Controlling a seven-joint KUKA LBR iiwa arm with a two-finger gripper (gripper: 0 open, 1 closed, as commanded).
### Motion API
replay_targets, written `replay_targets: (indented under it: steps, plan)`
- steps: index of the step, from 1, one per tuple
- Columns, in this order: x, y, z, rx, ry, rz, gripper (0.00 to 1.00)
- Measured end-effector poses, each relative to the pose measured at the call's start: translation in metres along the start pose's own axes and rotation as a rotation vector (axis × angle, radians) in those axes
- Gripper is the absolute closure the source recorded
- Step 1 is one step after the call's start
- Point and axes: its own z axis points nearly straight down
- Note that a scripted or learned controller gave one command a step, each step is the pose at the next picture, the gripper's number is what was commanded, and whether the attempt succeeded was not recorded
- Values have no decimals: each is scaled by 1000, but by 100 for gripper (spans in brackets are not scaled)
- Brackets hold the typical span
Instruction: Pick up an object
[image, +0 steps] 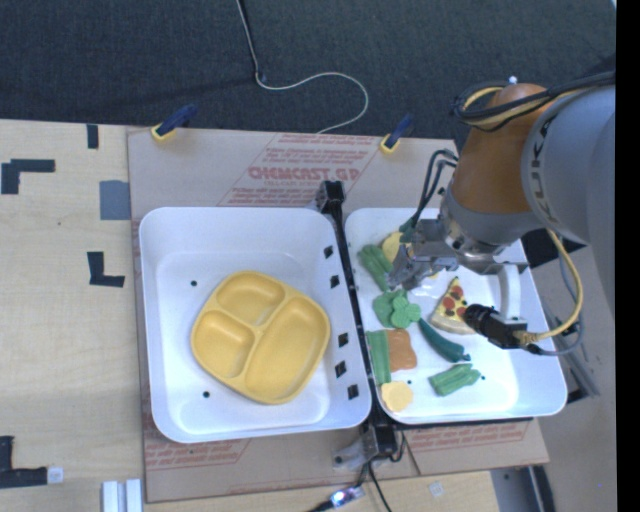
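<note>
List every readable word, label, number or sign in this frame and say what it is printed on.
"CHEMGRATE": red print on the cardboard sheet under the bins, roughly legible.
Smaller red lines around that word: too blurred to read.
Letters on the grey arm: partly seen, unreadable.

Grey arm reaching from right, tool lowered

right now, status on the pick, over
Gripper low in right bin, over the green toy pieces. Nothing seen held. Pizza slice close by. Yellow tray in left bin.
</note>
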Motion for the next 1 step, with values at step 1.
replay_targets:
  steps: [1]
  plan:
    - [-7, -1, -2, 0, 1, 0, 100]
